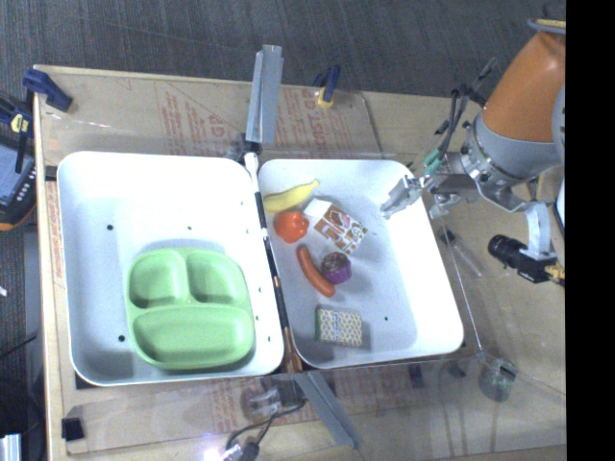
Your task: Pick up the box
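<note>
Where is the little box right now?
The box lies in the right bin, toward its back, just right of the tomato and below the banana, with the gripper off to its right.

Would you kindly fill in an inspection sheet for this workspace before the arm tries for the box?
Surface: two white bins side by side on a cardboard-covered bench.
Job's things: box with a printed label, in the right bin, beside the tomato.
Clutter: banana, tomato, sausage, purple item and patterned sponge in the right bin; green divided tray in the left bin.
Grippers: tool over the right bin's upper right corner, apart from the box.
Cables: thin wires near the wrist.
Surroundings: clamps on the bench's far edge; dark carpet.
</note>
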